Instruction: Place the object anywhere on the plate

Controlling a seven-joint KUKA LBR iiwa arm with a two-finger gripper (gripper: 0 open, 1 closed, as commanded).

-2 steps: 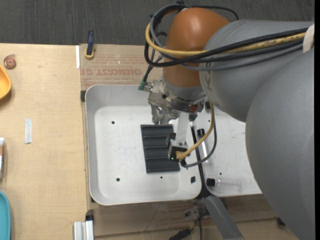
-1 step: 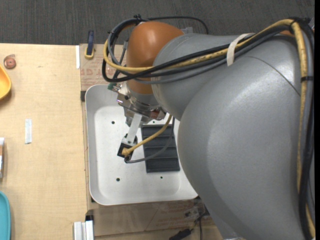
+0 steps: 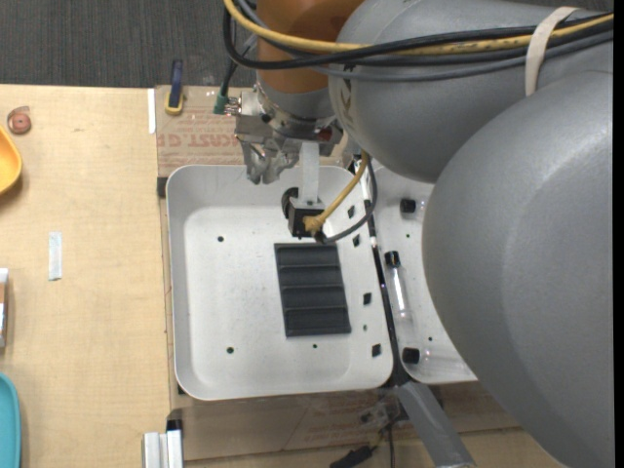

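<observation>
A black ribbed rectangular slab [image 3: 314, 289] lies flat in the middle of the left white bin [image 3: 205, 291]. My gripper [image 3: 265, 167] hangs over the bin's far rim, up and to the left of the slab and apart from it. I see nothing held in it. The grey arm with its orange band covers the upper right of the view.
A strip of the right bin [image 3: 414, 271] shows beside the arm; the rest is hidden. On the wooden bench to the left are a yellow dish edge [image 3: 6, 164], a teal rim [image 3: 6, 422], a small white strip [image 3: 55, 256] and a pinkish disc [image 3: 19, 120].
</observation>
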